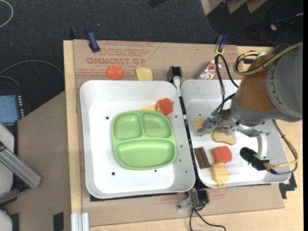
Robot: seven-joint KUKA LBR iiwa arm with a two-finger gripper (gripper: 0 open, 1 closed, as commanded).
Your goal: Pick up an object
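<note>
Arm (269, 88) hides claw (222, 125), grip unclear, above tan slice (224, 137), red block (222, 154).

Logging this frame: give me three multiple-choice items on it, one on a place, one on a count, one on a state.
1. Where does the green plate lie?
A. In the left bin
B. In the right bin
C. On the cardboard behind the bins

2. How many compartments does the green plate have?
A. Two
B. Three
C. Five

3. What is the gripper doing?
A. Raised high above the bench
B. Low in the right bin, near the tan slice
C. Over the left bin

Answers: 1 A, the plate sits mid left bin. 2 B, two small sections over one wide one. 3 B, the wrist ends just above the slice.
</note>
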